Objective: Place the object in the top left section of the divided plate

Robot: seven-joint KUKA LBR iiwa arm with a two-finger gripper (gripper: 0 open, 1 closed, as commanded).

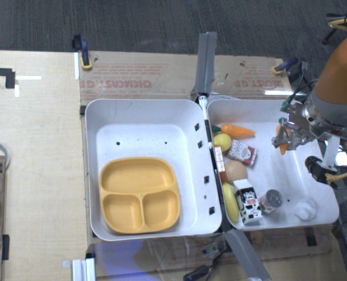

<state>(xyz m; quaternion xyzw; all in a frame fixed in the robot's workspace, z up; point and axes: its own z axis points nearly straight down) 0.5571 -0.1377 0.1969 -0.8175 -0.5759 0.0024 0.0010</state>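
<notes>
Claw (286,138) hung over the right white bin (296,174), seemingly clenched on a small orange object (283,148), which I judged should be lifted clear, carried left and lowered into the yellow divided plastic plate (140,194)'s far-left section.

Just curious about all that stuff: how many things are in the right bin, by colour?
Orange: 1, carrot
Yellow: 2, lemon, banana
Red packet: 1
Tan round item: 1
White carton: 1
Metal can: 1
Clear cup: 1
Total: 8
</notes>
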